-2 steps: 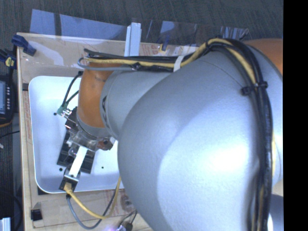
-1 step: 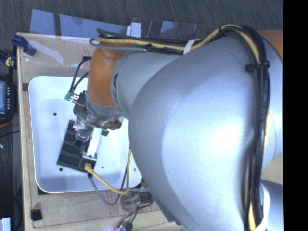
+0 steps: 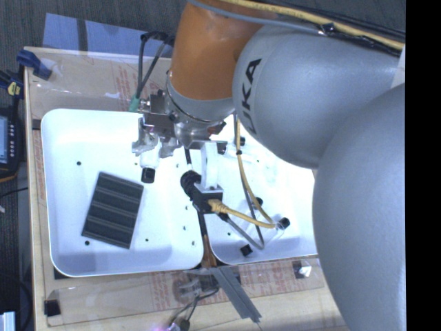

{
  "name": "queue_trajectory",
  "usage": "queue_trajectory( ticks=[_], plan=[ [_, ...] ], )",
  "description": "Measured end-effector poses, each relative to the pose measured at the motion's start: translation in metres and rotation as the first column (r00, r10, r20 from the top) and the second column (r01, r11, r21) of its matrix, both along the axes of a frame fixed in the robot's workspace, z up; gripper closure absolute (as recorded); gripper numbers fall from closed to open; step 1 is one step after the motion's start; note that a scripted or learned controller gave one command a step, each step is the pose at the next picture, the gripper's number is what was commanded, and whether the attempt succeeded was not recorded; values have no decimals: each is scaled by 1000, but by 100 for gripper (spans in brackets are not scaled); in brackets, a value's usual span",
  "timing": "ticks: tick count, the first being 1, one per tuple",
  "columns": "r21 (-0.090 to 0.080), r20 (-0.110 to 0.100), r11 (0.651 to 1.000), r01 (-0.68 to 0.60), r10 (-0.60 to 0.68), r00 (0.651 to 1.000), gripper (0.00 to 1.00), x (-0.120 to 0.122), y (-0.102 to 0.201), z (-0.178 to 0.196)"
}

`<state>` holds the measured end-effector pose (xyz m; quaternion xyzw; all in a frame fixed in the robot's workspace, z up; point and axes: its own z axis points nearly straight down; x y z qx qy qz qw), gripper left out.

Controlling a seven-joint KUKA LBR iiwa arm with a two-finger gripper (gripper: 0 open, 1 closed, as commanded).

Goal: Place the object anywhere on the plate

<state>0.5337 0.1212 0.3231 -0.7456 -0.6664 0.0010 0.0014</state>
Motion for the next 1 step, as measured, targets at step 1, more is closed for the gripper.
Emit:
queue_trajectory(
  ticks=[1],
  plan=[
    [-4,-6,999,-34,34,999,100,79,84,-88]
  ],
)
